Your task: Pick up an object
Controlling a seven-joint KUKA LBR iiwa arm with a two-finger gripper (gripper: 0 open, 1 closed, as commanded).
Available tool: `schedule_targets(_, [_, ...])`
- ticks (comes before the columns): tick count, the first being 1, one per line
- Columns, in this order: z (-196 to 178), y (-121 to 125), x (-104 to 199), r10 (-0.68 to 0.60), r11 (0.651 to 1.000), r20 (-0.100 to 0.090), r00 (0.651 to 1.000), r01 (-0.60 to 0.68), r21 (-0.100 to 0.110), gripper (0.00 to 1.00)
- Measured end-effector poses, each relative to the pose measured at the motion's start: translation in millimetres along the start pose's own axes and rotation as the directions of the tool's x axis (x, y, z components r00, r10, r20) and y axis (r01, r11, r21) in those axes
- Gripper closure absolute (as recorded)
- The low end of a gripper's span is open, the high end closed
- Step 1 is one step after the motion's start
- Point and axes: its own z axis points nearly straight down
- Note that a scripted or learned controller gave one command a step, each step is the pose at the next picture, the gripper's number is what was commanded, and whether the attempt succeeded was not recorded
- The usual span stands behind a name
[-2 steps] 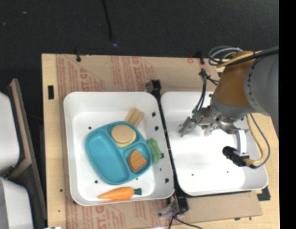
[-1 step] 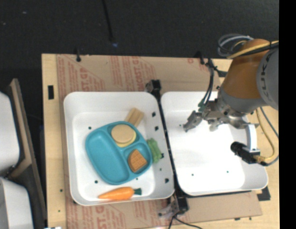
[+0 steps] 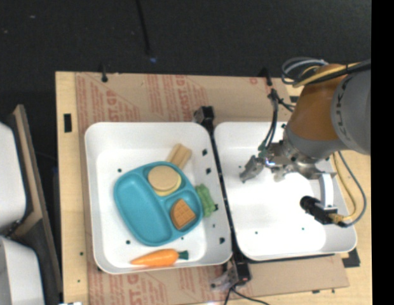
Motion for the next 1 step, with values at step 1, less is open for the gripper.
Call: schedule_targets(1, [33.7,4.6,-8.6,0.000,1.000,0.000,1.000,0.000,0.000,0.00])
